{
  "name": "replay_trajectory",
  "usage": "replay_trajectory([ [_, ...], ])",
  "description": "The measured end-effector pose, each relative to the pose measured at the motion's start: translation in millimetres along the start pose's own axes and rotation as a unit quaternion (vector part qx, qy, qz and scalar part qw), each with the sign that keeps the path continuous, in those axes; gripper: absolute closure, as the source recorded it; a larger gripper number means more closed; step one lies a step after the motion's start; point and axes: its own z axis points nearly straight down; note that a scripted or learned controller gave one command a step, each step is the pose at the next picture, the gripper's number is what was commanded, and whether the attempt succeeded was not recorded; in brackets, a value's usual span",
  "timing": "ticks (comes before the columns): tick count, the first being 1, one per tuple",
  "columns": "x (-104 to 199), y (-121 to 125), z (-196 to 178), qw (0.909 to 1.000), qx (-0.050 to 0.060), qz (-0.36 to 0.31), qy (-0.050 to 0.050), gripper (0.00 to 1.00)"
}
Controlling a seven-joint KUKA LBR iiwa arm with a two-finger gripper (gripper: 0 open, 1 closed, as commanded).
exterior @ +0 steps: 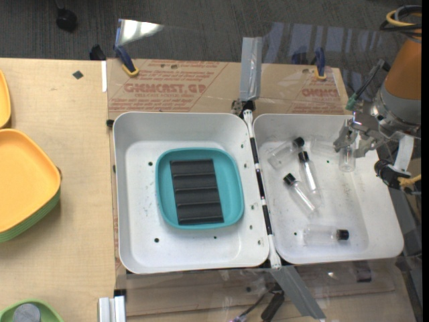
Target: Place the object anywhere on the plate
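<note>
A teal plate (231, 188) lies in the left bin (134, 180), with a black ridged block (196, 191) on its middle. Several clear vials with black caps lie in the right bin (375, 206), among them one (307, 173) near the centre and one (325, 234) near the front. My gripper (347, 146) hangs over the right bin's far right part. It is shut on a clear vial (346, 159), which hangs upright from its fingers (342, 138), well to the right of the plate.
A stack of yellow dishes (23, 186) sits on the wooden table at the far left. Cardboard (174, 86) lies behind the bins, held by clamps. The ridge (258, 180) where the two bins meet runs between gripper and plate.
</note>
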Motion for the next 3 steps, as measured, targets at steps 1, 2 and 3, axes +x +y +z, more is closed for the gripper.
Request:
replay_trajectory([
  [1,0,0,0,1.0000,0.000,0.000,0.000,0.00],
  [2,-39,-5,-91,0.9984,-0.001,0.056,0.000,0.00],
  [3,-46,14,-194,0.9907,0.000,0.136,0.000,0.00],
])
